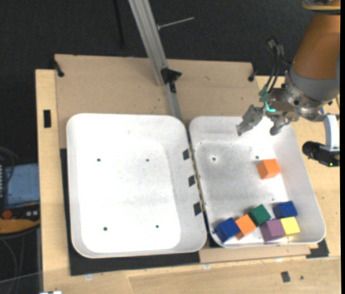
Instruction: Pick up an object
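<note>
Fingers (246,123) of the gripper (262,124) are spread apart with nothing between them, hanging over the far edge of the right bin (304,164). Grey wrist and orange band rise behind it toward the right. Below and just right of the gripper, nearer the camera, an orange block (268,168) lies alone on the bin floor, apart from the fingers. Farther below, along the bin's near wall, sits a cluster: blue cube (226,228), orange cube (245,224), green cube (259,215), purple cube (273,229), yellow cube (290,226) and a second blue cube (285,210), packed close together. Well to the gripper's left lies the left bin (77,182).
</note>
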Tool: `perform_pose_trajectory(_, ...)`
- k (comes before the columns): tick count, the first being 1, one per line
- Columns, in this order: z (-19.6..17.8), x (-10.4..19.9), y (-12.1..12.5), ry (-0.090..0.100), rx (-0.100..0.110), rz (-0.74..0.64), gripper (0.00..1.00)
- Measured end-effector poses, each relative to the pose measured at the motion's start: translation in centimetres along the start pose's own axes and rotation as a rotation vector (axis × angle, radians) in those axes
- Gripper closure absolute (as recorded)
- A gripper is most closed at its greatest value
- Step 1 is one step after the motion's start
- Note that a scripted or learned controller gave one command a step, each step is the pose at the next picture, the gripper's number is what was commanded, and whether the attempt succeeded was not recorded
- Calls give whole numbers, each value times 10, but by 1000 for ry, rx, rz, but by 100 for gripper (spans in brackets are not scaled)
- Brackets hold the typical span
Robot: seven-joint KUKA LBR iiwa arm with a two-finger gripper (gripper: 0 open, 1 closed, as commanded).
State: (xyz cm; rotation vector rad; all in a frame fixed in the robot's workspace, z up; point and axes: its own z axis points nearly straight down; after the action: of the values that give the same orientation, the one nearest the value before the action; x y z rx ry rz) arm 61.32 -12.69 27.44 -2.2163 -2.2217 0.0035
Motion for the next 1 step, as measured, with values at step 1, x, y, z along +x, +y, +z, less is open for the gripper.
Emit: perform_pose_trajectory(1, -3, 0, 1, 0, -5, 0, 0)
